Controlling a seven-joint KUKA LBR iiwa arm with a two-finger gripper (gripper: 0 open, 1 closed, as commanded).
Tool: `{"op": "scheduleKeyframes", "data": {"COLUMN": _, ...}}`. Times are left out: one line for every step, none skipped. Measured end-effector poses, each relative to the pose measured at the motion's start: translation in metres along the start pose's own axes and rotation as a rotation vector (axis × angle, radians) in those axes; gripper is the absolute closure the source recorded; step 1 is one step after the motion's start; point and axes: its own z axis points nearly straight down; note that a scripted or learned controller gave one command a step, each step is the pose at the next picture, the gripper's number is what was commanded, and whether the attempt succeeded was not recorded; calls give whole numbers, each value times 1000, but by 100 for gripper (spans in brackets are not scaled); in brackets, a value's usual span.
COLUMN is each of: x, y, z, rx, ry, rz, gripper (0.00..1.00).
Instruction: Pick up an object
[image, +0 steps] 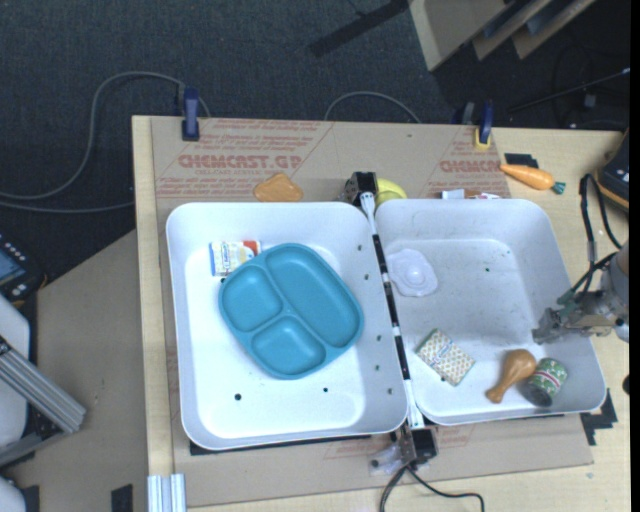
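Nearest the camera, along the near wall of the right bin (500, 418), lie three small things in a loose row: a patterned packet (445, 357) to the left, a brown drumstick-shaped toy (514, 372) in the middle, and a small green can (546, 381) on its side touching the drumstick's round end. Any of these could serve as the object to pick, since the task names none in particular. Just beyond them, at the right wall of that bin, the claw (572, 318) sits low over the floor, close to the can and drumstick but not on either; it is small and dark against the rim, so I cannot tell how far it is spread, and nothing is visibly held. Its place suggests a try at that near-right cluster. In the left bin (190, 330) a blue divided plate (290, 309) lies flat, half covering a small white carton (232, 255). A clear lid (411, 274) rests farther in the right bin. Farthest, on the worktop (330, 150), lie an orange piece (278, 187), a yellow object (388, 189) and a toy carrot (528, 176).
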Motion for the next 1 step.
{"op": "scheduleKeyframes", "data": {"x": 0, "y": 1, "z": -10, "rx": -2, "ry": -2, "rz": 0, "gripper": 100}}
